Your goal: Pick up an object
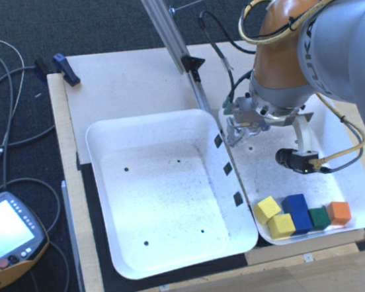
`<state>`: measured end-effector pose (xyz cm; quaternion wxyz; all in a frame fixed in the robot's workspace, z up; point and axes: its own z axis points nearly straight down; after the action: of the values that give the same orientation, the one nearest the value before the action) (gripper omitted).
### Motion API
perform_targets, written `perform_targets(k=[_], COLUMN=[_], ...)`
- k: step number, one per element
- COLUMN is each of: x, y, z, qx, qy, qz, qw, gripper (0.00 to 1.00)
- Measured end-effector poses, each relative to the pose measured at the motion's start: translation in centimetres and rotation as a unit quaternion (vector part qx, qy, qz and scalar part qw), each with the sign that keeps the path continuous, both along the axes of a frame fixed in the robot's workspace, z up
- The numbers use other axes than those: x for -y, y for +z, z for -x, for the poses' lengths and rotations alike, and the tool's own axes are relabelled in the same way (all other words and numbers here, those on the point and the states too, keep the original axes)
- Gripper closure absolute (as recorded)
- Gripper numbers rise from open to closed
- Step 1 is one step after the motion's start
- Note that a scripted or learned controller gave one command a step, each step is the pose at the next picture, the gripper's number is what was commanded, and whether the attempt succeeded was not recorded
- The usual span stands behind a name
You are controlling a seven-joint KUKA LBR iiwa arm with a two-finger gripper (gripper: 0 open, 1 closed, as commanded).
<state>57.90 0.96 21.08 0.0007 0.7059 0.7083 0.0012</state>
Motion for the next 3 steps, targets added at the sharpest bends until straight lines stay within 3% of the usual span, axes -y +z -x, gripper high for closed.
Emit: perform_targets(k=[1, 2, 3], x=[4.97, 4.63, 4.62], y=[8.05, 7.54, 7.54], z=[4.31, 4.26, 4.26], qx=[0.003, -0.001, -0.001], qy=[-0.004, -0.001, -0.001], qz=[0.0011, 0.0004, 0.0004], qw=[1.0, 1.0, 1.0], gripper=[1.0, 0.0, 0.0])
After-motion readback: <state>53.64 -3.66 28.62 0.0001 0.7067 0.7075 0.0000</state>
